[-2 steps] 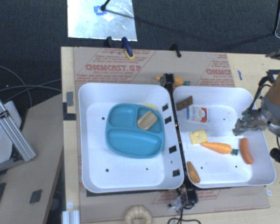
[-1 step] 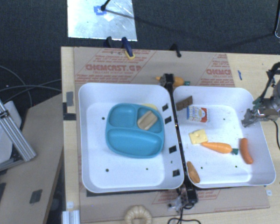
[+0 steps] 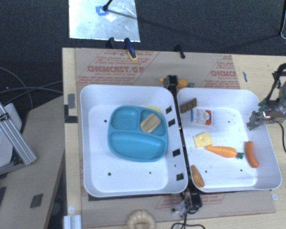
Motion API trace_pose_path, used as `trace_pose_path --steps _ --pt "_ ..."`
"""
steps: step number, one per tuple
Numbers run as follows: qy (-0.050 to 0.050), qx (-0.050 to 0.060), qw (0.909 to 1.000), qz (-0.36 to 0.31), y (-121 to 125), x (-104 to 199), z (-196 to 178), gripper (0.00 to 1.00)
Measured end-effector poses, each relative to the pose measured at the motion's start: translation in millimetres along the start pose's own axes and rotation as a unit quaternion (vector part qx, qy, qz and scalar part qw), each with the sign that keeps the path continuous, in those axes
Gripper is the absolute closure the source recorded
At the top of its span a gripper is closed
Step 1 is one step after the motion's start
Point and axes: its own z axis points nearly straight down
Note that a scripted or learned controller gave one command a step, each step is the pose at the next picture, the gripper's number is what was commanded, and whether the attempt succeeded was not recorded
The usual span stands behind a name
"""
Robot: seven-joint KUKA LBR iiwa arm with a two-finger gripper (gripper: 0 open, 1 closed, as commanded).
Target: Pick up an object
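Note:
The right bin (image 3: 264, 175) holds a small white and red carton (image 3: 201, 116), a yellow cheese wedge (image 3: 202, 140), an orange carrot (image 3: 222, 151), a red-orange sausage (image 3: 251, 154) and a brown bread roll (image 3: 197, 175). A dark brown block (image 3: 188, 105) lies at its far left corner. In the left bin (image 3: 93, 142) a blue divided plate (image 3: 136, 133) carries a tan bread piece (image 3: 150, 123). My gripper (image 3: 257, 119) hangs over the right bin's right rim, above and to the right of the sausage, with nothing visible between its fingers.
An orange-yellow toy (image 3: 180, 83) lies on the cardboard just behind the bins. A blue and yellow clamp (image 3: 130, 49) sits at the cardboard's far edge. A tan ring (image 3: 142, 220) lies in front of the bins. An aluminium frame (image 3: 9, 132) stands at the left.

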Motion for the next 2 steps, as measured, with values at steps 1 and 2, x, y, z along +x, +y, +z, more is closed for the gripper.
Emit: trace_pose_path --steps 1,2 --pt "0.001 0.001 1.0 -0.002 2 59 -6 1.0" --pt "0.001 0.001 1.0 -0.003 0 113 -3 1.0"
